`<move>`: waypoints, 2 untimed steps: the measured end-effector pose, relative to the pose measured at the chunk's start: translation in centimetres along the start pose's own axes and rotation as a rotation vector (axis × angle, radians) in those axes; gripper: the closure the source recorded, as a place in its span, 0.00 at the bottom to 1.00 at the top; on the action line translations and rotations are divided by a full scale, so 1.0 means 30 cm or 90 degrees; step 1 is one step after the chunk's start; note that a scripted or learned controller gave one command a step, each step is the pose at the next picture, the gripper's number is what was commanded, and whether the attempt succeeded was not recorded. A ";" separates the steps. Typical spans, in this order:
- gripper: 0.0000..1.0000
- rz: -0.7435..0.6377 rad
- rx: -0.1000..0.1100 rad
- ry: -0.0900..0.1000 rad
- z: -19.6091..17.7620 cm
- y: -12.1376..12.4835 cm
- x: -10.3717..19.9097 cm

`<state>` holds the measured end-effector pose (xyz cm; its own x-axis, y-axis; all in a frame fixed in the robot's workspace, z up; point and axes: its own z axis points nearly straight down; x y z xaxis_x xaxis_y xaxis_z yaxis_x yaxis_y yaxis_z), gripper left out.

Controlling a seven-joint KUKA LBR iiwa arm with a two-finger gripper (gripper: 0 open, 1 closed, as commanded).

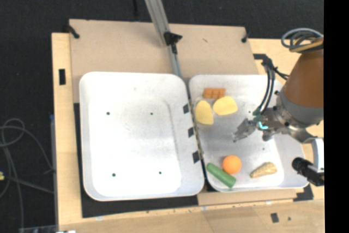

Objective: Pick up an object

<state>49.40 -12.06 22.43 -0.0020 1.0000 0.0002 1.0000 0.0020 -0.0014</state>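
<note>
No readable text

No lettering, label, brand, number or sign can be read on the desk [136, 46], on the two white bins [131, 133] or on the small items lying in the right-hand bin [256, 95].

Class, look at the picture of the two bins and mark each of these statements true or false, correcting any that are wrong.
1. The orange ball lies in the right bin. True.
2. The green cylinder lies in the left bin. False: it lies in the right bin, at its near-left corner.
3. The gripper holds the orange ball. False: the gripper is apart from the ball, with nothing seen between its fingers.
4. Two yellow pieces sit side by side below a small orange block. True.
</note>
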 end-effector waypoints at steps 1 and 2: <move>0.00 0.002 -0.003 -0.001 -0.006 0.003 -0.001; 0.00 0.002 0.000 -0.001 0.139 -0.014 -0.003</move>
